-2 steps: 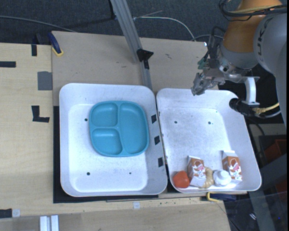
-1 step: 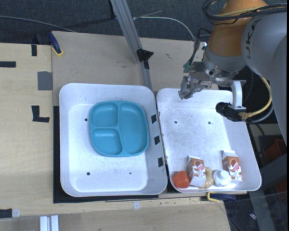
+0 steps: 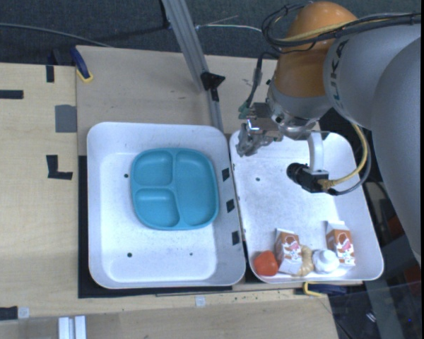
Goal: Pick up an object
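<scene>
Arm w/ orange band comes in from the right, wrist over the top-left corner of the right bin (image 3: 353, 189). Claw (image 3: 253, 141) hangs at that bin's upper left, near the divider btw the two bins; metal fingers too small and blurred to read, so can't tell if it's open or closed, and nothing visible btw them. Objs all sit along the right bin's bottom edge, well apart from the claw: red-orange round obj (image 3: 266, 263) at left, just beside a small carton (image 3: 289, 251) w/ red and white print; a tan lumpy item (image 3: 307, 261) touches that carton's right side; next a white round-topped item (image 3: 326, 261), w/ a second small carton (image 3: 340, 244) at its upper right. Black fitting (image 3: 305, 176) w/ yellow cable hangs off the arm over the bin's upper middle. Left bin (image 3: 106, 210) holds a blue divided plate (image 3: 174, 188), three compartments, lying flat in the upper middle. Both bins rest on the wooden bench (image 3: 28, 210); grey metal pole (image 3: 187, 37) slants down toward the gap btw the bins.
</scene>
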`<state>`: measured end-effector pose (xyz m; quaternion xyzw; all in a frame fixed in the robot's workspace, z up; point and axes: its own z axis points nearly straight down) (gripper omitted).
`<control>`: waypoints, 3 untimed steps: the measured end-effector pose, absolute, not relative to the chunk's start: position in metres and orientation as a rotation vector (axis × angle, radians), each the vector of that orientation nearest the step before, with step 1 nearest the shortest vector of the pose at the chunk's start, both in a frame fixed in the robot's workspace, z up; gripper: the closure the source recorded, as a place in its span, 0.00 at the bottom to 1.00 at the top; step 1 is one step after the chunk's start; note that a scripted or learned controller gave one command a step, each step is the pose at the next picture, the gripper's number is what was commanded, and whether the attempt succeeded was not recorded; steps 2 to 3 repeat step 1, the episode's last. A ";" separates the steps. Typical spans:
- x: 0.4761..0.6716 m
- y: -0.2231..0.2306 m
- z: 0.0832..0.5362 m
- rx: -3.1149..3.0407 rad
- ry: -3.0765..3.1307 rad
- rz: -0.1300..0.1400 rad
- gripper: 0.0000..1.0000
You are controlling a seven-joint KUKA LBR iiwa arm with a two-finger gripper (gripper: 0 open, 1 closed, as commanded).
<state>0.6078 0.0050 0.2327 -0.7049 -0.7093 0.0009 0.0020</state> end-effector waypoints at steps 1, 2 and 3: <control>0.598 0.068 0.230 -2.210 -2.228 0.001 1.00; 0.598 0.068 0.230 -2.210 -2.228 0.001 1.00; 0.598 0.068 0.230 -2.210 -2.228 0.001 1.00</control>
